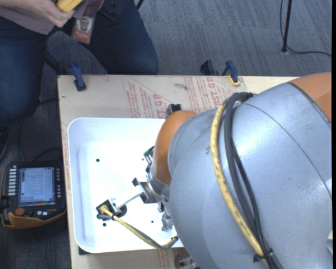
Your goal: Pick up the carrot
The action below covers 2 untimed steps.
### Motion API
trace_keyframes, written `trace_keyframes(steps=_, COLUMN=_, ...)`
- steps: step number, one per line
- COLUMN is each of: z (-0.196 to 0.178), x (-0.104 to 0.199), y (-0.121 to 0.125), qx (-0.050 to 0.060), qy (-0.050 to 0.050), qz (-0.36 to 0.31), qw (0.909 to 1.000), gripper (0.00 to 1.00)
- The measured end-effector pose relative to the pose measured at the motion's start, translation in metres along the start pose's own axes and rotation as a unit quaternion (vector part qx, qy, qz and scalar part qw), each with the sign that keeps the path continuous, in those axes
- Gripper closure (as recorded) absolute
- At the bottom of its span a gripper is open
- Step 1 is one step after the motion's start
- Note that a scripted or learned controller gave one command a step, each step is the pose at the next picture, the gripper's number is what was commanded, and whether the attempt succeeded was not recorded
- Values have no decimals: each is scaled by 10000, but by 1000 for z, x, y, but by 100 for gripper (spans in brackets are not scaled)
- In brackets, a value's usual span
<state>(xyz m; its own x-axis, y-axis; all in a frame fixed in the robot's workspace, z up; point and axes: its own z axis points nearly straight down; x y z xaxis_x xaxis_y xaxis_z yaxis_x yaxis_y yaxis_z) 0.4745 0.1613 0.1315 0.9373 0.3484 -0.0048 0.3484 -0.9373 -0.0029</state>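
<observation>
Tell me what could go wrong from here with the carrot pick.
The arm blocks much of the white bin from the camera, so a missed grasp could pass unnoticed. A person is close to the far edge of the bench; a wide arm swing might come near them.

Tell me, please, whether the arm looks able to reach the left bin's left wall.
Probably yes: the arm hangs over the left bin, only white floor between it and that wall.
</observation>
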Motion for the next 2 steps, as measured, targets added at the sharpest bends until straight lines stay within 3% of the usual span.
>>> trace_keyframes(steps=1, z=-76, x=28, y=-73, qx=-7, qy=10, qz=-909, qw=9959, gripper=0)
trace_keyframes(steps=2, z=-36, x=29, y=-76, qx=-7, qy=2, qz=-503, qw=9987, gripper=0)
